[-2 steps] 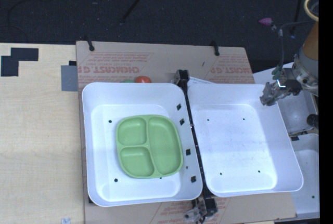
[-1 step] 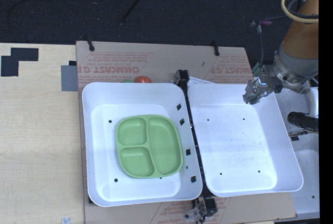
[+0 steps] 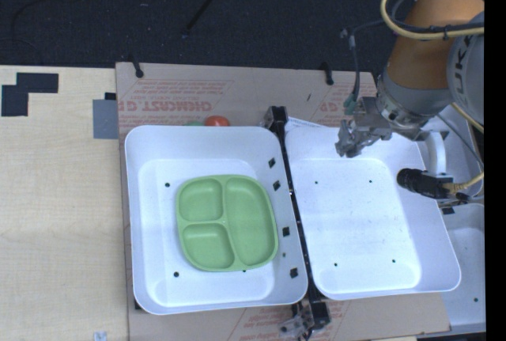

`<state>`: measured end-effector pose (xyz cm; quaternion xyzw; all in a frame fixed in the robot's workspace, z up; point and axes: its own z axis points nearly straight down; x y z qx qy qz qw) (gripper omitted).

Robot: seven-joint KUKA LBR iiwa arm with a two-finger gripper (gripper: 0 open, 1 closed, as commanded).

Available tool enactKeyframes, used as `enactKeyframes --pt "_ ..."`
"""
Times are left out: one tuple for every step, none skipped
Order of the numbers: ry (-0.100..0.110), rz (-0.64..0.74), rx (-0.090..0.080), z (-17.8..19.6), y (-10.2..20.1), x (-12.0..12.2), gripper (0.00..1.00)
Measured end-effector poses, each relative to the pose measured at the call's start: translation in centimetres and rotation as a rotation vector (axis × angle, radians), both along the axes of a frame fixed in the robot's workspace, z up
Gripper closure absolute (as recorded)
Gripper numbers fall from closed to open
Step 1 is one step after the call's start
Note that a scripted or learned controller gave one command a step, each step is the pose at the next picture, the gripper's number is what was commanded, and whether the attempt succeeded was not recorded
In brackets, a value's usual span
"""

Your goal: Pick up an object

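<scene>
We see green plate (image 3: pixel 227 221) flat in left bin (image 3: pixel 150 173), well apart from gripper (image 3: pixel 353 143) hovering over right bin (image 3: pixel 379 252) far edge. Plate's long axis runs roughly near-to-far, three compartments up. We cannot tell gripper's opening; nothing visibly held.

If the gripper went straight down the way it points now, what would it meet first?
Most likely the bare floor of the right bin near its far rim. The gripper hangs over that far edge, well away from the green plate in the left bin. Depth is unclear, so it might meet the rim.
</scene>
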<state>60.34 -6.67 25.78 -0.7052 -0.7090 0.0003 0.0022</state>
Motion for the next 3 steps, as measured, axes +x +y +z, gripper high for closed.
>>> enactKeyframes --pt "0.001 -0.001 -0.001 -1.7 5.3 1.3 1.00" --pt "0.002 -0.002 -0.001 -2.7 10.0 0.9 1.00" --pt "-0.001 -0.001 -0.002 -3.5 15.3 2.6 1.00"
